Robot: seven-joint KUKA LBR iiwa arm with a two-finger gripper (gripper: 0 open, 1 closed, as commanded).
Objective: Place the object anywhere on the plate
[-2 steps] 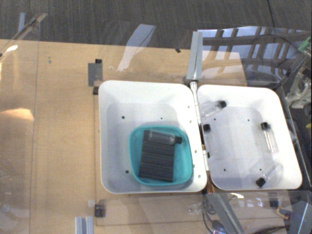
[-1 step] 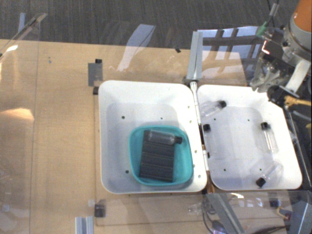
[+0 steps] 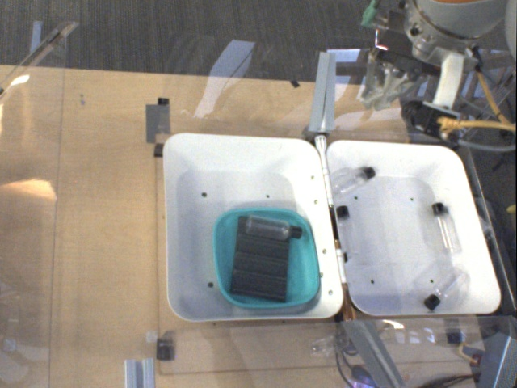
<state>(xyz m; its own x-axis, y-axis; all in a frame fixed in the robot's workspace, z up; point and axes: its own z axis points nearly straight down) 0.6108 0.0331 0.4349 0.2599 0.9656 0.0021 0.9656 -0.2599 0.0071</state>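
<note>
Gripper (image 3: pixel 386 83) hovers beyond the right bin (image 3: pixel 404 297), jaws' state unclear. In the left bin (image 3: pixel 186 217), a bottle (image 3: pixel 271 229) lies on the teal plate (image 3: pixel 224 249).

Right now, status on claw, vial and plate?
Claw high above right bin. Vial and dark block lying on teal plate, left bin.

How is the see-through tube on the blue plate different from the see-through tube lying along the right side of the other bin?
The tube on the teal plate lies crosswise, resting across a dark ribbed block; the tube in the right bin lies lengthwise, straight on the bin's white floor. The plate tube looks dark and smoky; the right-bin tube looks pale and almost invisible. Both are clear tubes with a black cap.
</note>
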